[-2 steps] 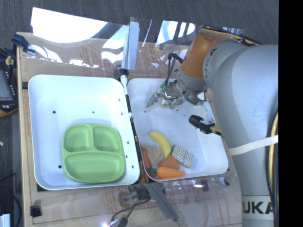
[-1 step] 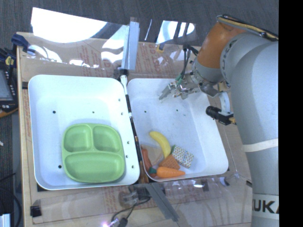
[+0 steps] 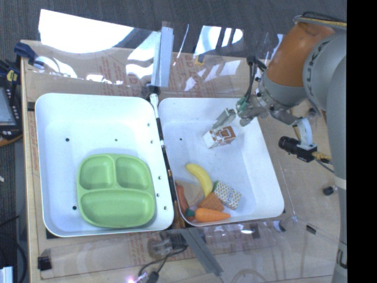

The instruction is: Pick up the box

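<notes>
Approach is being judged the step in hand: the right bin [image 3: 268,181] is being reached into by the gripper [image 3: 227,118], how far open cannot be told, just above the box [image 3: 220,137] lying unheld there, so lowering and closing are being called for.

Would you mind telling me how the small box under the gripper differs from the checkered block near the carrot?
The box is white with a brown printed face; the block has a pale checkered pattern. The box lies alone in the upper part of the right bin, just below the gripper; the block sits low in that bin, packed against the carrot and other toy food. Both are small, boxy and lie tilted in the right bin.
</notes>
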{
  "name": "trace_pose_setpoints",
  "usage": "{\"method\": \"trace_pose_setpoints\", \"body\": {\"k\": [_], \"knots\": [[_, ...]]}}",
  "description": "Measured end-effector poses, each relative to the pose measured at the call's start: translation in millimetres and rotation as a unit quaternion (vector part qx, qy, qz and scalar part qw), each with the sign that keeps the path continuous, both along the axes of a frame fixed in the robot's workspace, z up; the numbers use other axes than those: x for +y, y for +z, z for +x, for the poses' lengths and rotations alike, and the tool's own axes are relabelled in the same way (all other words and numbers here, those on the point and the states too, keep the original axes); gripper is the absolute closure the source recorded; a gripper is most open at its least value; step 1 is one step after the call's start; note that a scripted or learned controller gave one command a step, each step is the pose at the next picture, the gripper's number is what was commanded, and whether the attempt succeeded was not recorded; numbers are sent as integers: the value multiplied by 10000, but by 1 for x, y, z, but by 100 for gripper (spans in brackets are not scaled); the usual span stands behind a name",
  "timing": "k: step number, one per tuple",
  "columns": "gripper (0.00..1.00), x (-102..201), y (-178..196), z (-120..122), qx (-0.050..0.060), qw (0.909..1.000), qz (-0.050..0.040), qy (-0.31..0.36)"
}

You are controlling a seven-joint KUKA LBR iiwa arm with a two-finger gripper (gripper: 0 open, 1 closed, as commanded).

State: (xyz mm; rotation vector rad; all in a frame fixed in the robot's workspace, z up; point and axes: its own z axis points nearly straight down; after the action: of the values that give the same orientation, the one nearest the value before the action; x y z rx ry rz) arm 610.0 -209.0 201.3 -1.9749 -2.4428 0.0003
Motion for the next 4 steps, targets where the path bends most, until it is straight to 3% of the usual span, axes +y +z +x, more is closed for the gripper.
{"method": "trace_pose_setpoints", "body": {"k": [1, 2, 3, 4], "knots": [[0, 0, -57, -50, 17, 9985, 1, -547], [0, 0, -91, 47, 10, 9968, -1, -796], [0, -2, 10, -114, 4, 10000, 1, -44], [0, -5, -97, -129, -73, 9978, -33, -657]]}}
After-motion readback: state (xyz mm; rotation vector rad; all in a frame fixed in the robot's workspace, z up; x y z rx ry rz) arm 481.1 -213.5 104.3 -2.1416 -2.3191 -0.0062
